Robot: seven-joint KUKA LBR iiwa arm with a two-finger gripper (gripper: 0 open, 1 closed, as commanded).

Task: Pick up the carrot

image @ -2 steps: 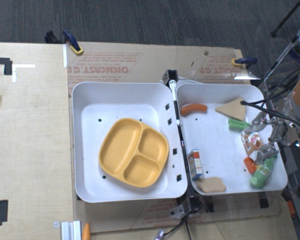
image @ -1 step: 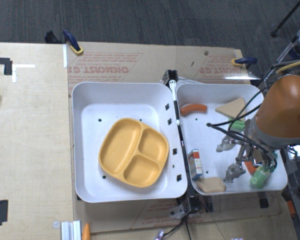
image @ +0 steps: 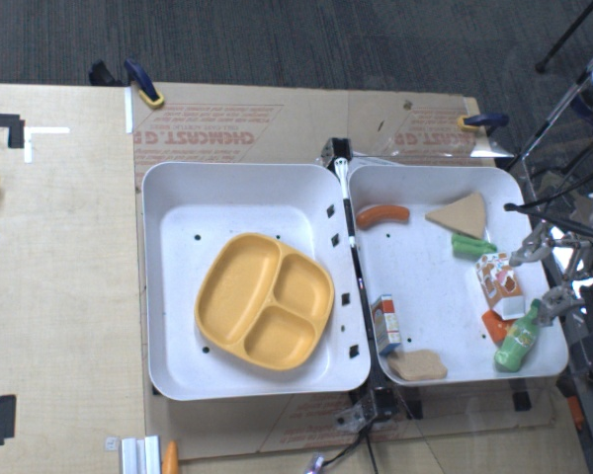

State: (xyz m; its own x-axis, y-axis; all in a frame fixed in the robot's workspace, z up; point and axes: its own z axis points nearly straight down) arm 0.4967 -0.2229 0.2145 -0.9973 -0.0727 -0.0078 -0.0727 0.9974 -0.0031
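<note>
Camera view: approach step, with the metal two-finger pincer (image: 546,276) spread wide and empty above the small orange carrot piece (image: 493,326); next, descend and close.

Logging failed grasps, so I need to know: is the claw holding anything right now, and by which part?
Nothing is seen held. The claw sits at the right bin's right edge, and the carrot lies on the bin floor below it.

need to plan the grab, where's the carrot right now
In the camera view, the carrot lies near the right bin's right wall, between the snack packet and the green bottle.
</note>
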